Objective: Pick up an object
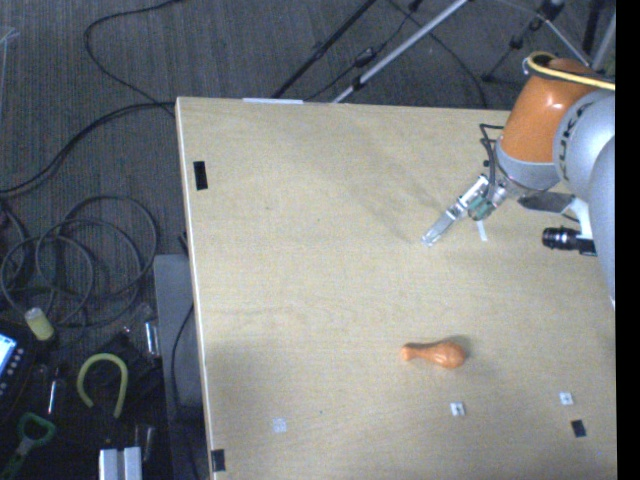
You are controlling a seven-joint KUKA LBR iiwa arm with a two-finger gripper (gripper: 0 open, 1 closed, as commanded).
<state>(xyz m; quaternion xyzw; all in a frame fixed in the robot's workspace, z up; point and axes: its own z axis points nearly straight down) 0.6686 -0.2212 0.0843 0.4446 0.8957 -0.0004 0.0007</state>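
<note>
An orange, pear-shaped object (436, 354) lies on its side on the tan bench top (300, 268), toward the front right, with its narrow end pointing left. My gripper (440, 230) hangs over the bench to the upper right of the object. It points down and to the left, well apart from the object, and nothing shows in it. The grey arm with its orange band (545, 108) comes in from the right edge.
Small black and white markers (457, 408) dot the bench near its front right, and a black tag (201, 175) sits at the far left. Cables (80, 258) and tools lie on the floor to the left. Tripod legs (420, 28) stand behind the bench.
</note>
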